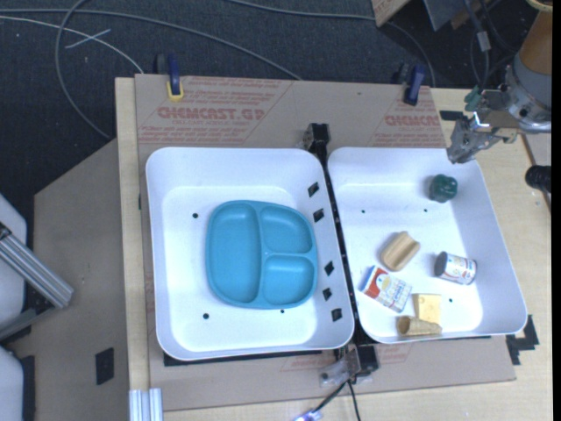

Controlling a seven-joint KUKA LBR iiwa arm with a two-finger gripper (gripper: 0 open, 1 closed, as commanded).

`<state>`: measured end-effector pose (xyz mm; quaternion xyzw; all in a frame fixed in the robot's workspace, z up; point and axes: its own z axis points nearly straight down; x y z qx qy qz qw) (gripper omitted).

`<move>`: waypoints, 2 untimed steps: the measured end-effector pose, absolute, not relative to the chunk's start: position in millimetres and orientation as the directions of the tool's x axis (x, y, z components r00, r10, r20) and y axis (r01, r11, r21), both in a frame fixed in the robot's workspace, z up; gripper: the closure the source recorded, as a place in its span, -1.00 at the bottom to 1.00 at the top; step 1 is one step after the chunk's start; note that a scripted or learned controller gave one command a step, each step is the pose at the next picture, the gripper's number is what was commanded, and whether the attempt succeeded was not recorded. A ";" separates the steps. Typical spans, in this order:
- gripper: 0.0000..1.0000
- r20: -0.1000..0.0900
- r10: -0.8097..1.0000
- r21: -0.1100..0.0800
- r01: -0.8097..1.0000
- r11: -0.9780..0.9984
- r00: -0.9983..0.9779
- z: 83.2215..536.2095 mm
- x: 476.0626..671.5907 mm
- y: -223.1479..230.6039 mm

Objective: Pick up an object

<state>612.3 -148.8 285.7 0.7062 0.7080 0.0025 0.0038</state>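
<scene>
A blue divided plate lies in the left bin. The right bin holds a red-and-white packet, a tan block, a small can and a green ball. Above the ball, the hand hangs at the bin's far edge, its grip unreadable.
</scene>
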 end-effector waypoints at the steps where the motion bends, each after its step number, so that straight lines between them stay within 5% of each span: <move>1: 1.00 0.003 1.000 0.000 1.000 0.007 -0.007 277.4 624.4 -85.9; 2: 1.00 0.002 1.000 -0.002 1.000 0.005 -0.005 273.8 627.2 -40.7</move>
